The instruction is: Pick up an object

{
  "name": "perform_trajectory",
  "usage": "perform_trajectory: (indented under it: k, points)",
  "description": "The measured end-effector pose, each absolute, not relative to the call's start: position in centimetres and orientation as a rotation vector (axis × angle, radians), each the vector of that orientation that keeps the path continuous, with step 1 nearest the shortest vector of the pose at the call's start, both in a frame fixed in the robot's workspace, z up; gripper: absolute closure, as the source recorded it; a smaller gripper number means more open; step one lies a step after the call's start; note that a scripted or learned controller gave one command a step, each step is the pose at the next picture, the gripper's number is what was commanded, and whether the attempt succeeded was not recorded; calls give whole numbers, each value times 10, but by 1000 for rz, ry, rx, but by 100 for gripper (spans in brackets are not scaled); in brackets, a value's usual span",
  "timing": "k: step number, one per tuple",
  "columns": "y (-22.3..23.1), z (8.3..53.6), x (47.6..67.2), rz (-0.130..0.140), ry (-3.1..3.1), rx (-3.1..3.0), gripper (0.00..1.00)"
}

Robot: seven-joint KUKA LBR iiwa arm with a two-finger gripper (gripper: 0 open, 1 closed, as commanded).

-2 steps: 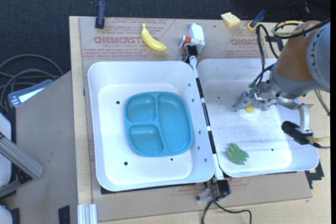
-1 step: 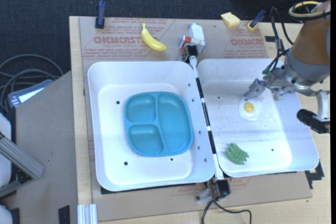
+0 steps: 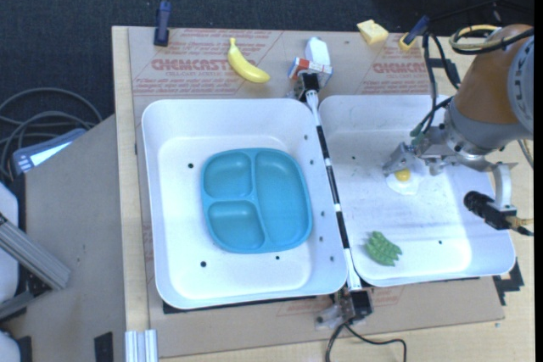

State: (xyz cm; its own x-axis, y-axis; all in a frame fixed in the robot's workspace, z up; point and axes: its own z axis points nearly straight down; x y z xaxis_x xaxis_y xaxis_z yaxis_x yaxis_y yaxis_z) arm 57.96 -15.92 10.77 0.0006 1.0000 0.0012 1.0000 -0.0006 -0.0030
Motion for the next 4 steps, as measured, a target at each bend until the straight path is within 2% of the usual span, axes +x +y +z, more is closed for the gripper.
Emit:
perform_trajectory:
  k: [1, 2, 3, 4]
  points:
    - [-175, 151, 601, -2, -2226, -2223, 0]
    - [-164, 83, 585, 3, -2218, -2219, 0]
    - [-165, 96, 587, -2, -2225, -2224, 100]
    - [-168, 116, 556, 1, -2219, -2221, 100]
